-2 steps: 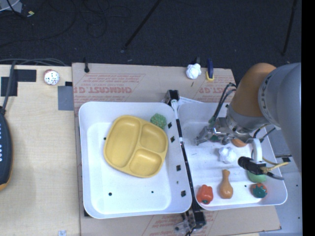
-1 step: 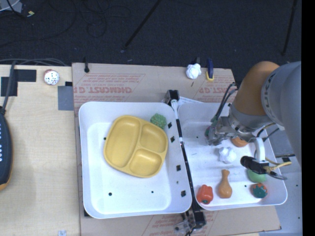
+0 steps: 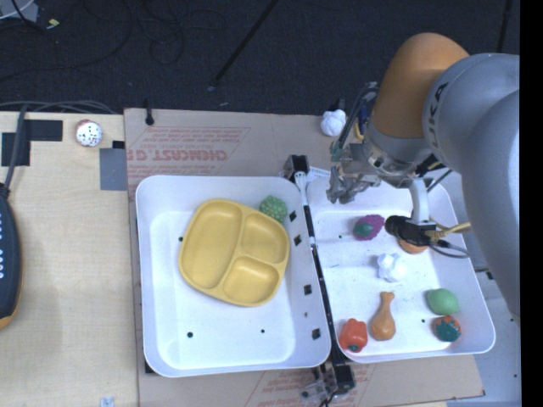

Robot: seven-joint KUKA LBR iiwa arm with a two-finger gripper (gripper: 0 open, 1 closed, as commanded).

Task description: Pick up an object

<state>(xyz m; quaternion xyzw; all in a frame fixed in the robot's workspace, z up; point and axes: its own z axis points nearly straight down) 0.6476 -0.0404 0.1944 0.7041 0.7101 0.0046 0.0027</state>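
My gripper (image 3: pixel 341 193) hangs over the far left corner of the right bin (image 3: pixel 475 346), above bare white floor. A purple fruit-like toy (image 3: pixel 368 226) lies just to its right and nearer the camera, apart from it. Farther down the bin lie a white crumpled piece (image 3: pixel 389 266), an orange drumstick-shaped toy (image 3: pixel 384 316), a red pepper toy (image 3: pixel 354 335), a green rounded toy (image 3: pixel 442 300) and a teal-and-red toy (image 3: pixel 447 327). A small orange thing (image 3: pixel 413 246) sits near the right wall, partly covered.
The left bin (image 3: pixel 161 329) holds a yellow divided plate (image 3: pixel 235 250) and a small green bumpy toy (image 3: pixel 273 208) at its far right corner. A white crumpled thing (image 3: pixel 333 123) lies on the cardboard behind the bins. The arm's grey body covers the right bin's far right side.
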